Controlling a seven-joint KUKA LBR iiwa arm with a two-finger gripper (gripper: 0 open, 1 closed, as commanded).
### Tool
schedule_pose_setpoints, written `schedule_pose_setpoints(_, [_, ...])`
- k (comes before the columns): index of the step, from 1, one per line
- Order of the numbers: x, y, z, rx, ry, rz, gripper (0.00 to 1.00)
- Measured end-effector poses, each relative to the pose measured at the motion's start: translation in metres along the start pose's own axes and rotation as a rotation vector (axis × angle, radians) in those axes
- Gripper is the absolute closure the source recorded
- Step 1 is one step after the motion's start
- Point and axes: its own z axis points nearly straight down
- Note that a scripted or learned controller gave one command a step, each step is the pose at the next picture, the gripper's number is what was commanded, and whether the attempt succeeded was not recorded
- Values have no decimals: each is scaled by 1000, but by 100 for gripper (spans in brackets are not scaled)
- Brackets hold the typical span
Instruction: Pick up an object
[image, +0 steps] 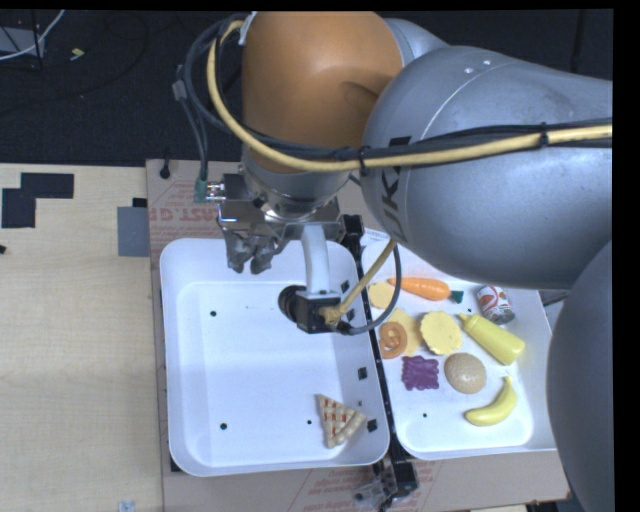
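- The gripper (250, 262) is seen above the far edge of the left bin (176, 360), hung from the grey arm (480, 170) that reaches in from the right
- Whether the gripper is apart or together cannot be told from this angle
- A triangular pastry wedge (338, 420) is found lying flat in the near right corner of the left bin, well apart from the gripper
- The other objects are gathered in the right bin (440, 436)
- A carrot (424, 289) is laid along the far side, with a small red and white ball (492, 300) near its tip
- A yellow bottle (492, 338) is laid at a slant beside a yellow slice (440, 332)
- A purple piece (420, 373) and a tan round (465, 373) are placed side by side, with a banana (493, 405) just in front of them
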Motion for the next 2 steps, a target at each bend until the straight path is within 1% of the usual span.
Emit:
schedule_pose_setpoints(1, [-3,76,-150,-36,10,3,100])
schedule_pose_setpoints(2, [-3,77,95,-3,0,5,100])
